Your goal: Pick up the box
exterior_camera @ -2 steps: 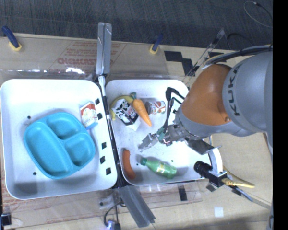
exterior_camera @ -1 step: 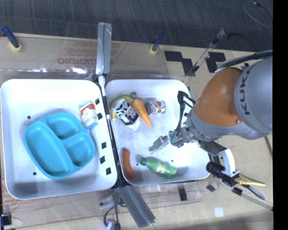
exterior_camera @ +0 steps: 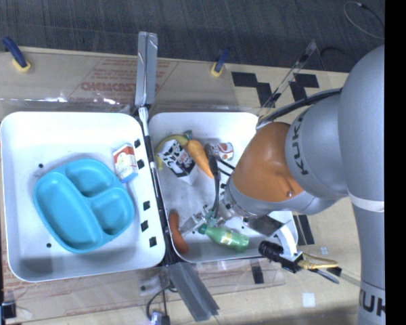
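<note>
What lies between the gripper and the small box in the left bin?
In the camera view, between the gripper and the small red and white box stand the two bins' adjoining walls, with bare white floor on either side.

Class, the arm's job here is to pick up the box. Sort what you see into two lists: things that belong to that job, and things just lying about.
Belongs to the job:
small box, left bin, beside the tray
gripper, over the right bin

Just lying about:
blue tray
carrot
banana
green bottle
black-and-white packet
sausage
</note>
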Controlling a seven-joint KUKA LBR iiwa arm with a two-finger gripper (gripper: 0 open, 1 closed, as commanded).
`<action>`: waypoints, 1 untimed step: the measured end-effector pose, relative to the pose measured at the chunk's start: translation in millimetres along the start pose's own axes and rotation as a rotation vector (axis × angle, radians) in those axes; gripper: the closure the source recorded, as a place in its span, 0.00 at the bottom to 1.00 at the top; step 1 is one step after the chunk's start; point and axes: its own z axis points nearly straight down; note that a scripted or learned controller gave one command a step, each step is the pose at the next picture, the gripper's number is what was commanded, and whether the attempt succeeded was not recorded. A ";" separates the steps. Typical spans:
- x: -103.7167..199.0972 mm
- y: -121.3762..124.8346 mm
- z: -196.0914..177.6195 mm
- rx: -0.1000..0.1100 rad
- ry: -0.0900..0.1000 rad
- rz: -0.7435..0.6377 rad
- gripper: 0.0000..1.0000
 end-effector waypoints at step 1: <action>0.5 0.5 -9.4 0.000 0.000 -0.005 1.00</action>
